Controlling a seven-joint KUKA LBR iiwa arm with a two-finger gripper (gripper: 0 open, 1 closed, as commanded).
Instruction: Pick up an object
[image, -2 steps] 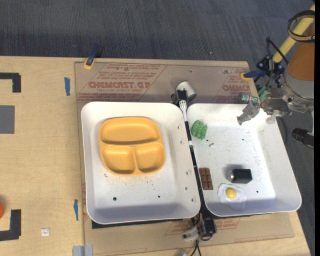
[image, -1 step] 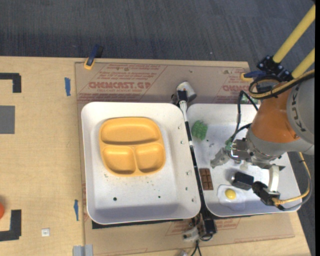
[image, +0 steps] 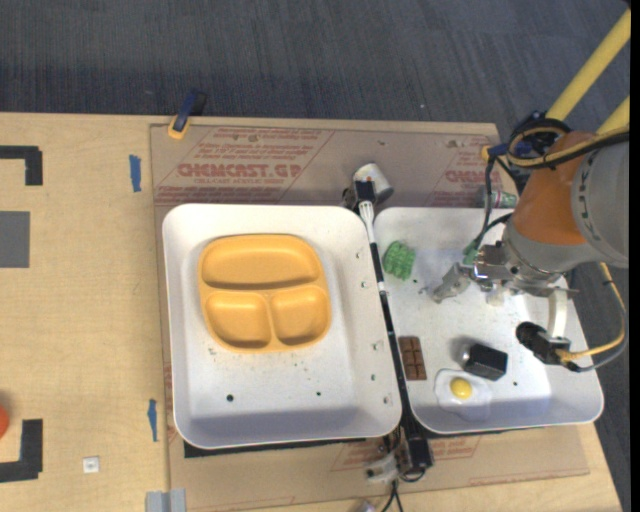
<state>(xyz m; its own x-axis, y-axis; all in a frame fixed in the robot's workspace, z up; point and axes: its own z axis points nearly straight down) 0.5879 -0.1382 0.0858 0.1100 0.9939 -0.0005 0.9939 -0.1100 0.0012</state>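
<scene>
- Arm, one: grey with an orange band, reaching in from the right over the right bin (image: 570, 400).
- Gripper (image: 447, 287), one: low over the upper middle of the right bin; whether it is wide or narrow I cannot tell from where I stand, and nothing can be seen in it.
- Green block (image: 399, 260), one: in the right bin near the divider, just left of the gripper and apart from it. Likeliest pick, I would judge.
- Black block (image: 485, 360), one: lower middle of the right bin.
- Fried egg toy (image: 461, 388), one: just below the black block, close to touching it.
- Brown chocolate piece (image: 412, 357), one: against the right bin's left wall.
- Yellow divided tray (image: 266, 291), one: alone in the left bin (image: 190, 400), upside uncertain.
- Risk: the gripper sits beside the green block, not over it; closing there would catch nothing.
- Risk: the chocolate piece lies flat at the wall, so a finger could strike the rim.
- Risk: egg and black block crowd each other; one could be nudged while reaching for the other.
</scene>
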